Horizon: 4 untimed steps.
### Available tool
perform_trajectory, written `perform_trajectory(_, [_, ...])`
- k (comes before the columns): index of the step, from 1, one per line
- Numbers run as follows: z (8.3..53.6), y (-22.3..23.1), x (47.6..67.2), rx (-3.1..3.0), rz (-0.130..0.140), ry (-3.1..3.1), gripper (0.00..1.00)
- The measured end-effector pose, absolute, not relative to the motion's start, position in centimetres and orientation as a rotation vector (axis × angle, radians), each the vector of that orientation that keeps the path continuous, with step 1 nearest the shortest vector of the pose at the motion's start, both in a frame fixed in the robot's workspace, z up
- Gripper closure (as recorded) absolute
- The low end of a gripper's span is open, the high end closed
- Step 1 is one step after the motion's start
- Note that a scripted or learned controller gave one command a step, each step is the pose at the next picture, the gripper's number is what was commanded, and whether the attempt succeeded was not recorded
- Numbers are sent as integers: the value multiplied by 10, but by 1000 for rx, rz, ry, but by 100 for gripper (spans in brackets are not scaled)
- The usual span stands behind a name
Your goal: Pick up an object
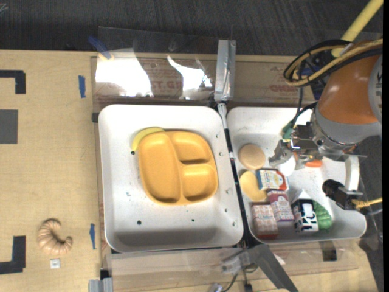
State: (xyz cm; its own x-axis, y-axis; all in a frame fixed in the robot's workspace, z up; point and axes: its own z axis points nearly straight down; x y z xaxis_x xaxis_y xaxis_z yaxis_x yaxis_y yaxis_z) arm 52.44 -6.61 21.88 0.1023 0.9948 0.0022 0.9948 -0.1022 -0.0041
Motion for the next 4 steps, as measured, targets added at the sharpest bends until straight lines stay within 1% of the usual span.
perform_trajectory(1, [228, -93, 519, -2290, -1, -2152, 100])
perform_trajectory(2, [231, -64, 492, -2068, 1, -2361, 100])
perform_trajectory(3, [227, -40, 480, -1707, 0, -2635, 100])
perform_trajectory(4, [257, -15, 480, -2316, -2, -2126, 100])
